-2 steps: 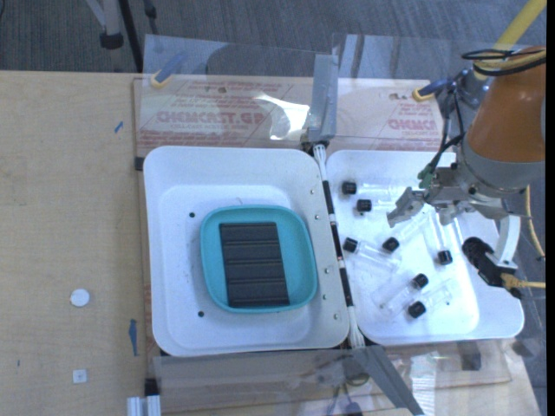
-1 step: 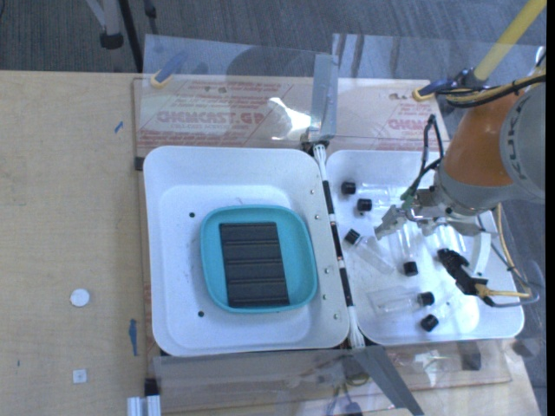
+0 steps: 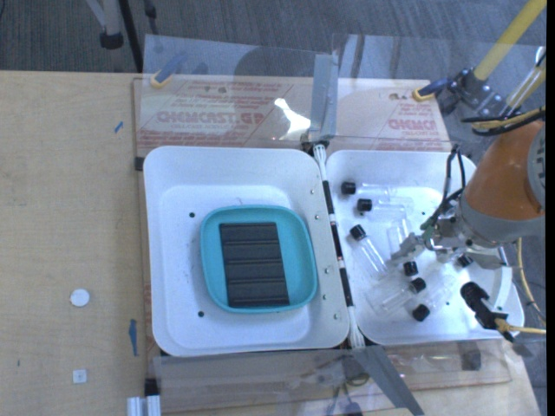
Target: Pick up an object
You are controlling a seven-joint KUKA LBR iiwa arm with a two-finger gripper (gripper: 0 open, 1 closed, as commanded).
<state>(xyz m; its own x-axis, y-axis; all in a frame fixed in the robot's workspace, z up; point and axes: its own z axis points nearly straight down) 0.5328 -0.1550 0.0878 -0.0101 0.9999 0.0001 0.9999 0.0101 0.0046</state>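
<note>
Several clear vials with black caps lie scattered in the right white bin (image 3: 381, 332), among them one (image 3: 362, 239) near the bin's left wall and one (image 3: 408, 302) toward the front. My gripper (image 3: 425, 254) hangs low over the middle of this bin, just above a capped vial (image 3: 410, 268). Its fingers (image 3: 405, 250) look spread open, and I see nothing held between them. The orange-banded wrist (image 3: 507, 185) hides the bin's right side.
The left white bin (image 3: 173, 180) holds a teal tray (image 3: 212, 267) with a black ridged block (image 3: 253, 263) in it. A clear sheet with red lettering (image 3: 217, 115) lies behind both bins. A small white disc (image 3: 80, 298) rests on the wooden bench at the left.
</note>
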